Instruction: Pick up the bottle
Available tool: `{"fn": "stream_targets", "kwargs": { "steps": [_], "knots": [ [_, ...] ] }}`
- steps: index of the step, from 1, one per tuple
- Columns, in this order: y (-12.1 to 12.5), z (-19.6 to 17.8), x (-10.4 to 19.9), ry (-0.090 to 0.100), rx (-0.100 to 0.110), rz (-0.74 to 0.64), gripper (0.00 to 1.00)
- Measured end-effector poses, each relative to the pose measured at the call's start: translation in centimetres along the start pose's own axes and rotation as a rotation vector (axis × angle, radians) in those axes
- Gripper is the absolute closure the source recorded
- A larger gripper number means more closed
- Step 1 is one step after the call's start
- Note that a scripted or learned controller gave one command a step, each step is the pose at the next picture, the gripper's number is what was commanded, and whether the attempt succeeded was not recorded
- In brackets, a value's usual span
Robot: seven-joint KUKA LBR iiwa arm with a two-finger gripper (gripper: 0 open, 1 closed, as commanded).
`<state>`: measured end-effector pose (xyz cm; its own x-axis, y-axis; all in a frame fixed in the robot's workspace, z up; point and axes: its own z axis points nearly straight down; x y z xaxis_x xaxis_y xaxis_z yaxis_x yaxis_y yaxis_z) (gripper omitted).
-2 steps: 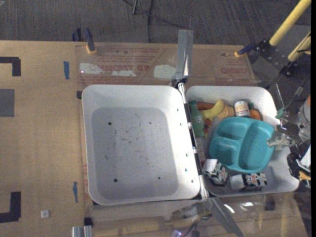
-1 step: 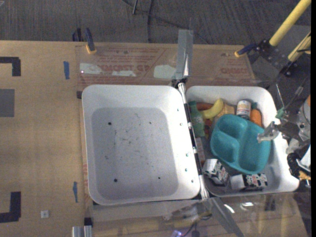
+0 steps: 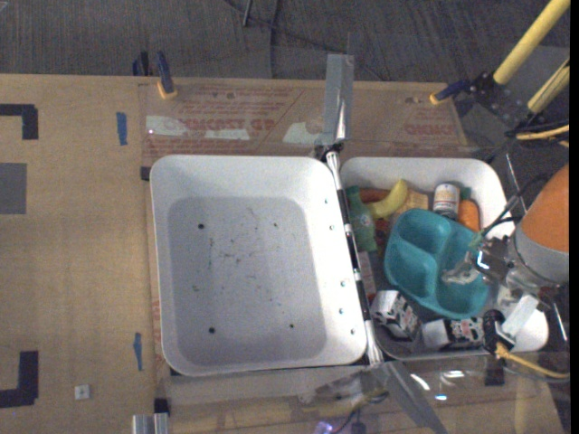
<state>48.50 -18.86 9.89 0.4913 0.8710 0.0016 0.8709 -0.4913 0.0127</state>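
Low, the arm (image 3: pixel 543 233) leans over the right bin (image 3: pixel 412 166).

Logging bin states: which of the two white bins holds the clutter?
The right bin, under the gripper: teal tray and other items. The left bin has just specks.

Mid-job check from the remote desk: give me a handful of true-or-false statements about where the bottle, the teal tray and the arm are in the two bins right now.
1. The bottle stands in the left bin. False: it is in the right bin, near its far edge.
2. A teal tray lies in the right bin. True.
3. The gripper is over the right bin, at the teal tray's right side. True.
4. The yellow banana lies in the left bin. False: it is in the right bin, left of the bottle.
5. The gripper is down at the bottle. False: it is nearer the camera, by the tray.
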Motion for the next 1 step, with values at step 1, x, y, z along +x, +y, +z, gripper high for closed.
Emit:
{"fn": "stream_targets", "kwargs": {
  "steps": [1],
  "knots": [
    [3.05, 0.96, 1.39, -0.004, 0.001, 0.148, 0.00]
  ]
}}
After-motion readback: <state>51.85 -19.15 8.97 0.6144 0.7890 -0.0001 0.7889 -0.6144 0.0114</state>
